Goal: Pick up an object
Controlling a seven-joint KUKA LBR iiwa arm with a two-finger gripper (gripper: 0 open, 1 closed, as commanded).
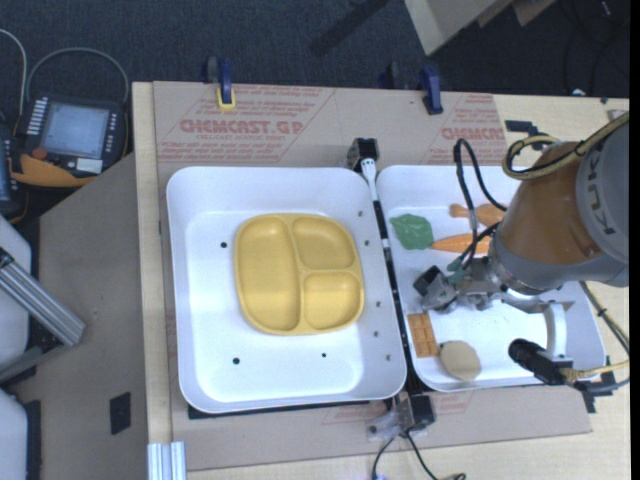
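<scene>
a grey robot arm reaches into the right bin [590, 353], its gripper [437, 290] low near the bin's left wall; whether it is clenched cannot be told. nothing looks lifted yet: a beige potato [460, 359] by the front edge and green leaf [411, 231] lie loose.

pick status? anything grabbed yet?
Done: the arm has reached into the right bin, with the gripper low among the items. In hand: nothing visibly between its fingers; I can't tell if they are open or shut. Left: the grasp and lift. The green piece, orange carrot-like piece, waffle-like bar and tan round piece all lie in the bin.
</scene>
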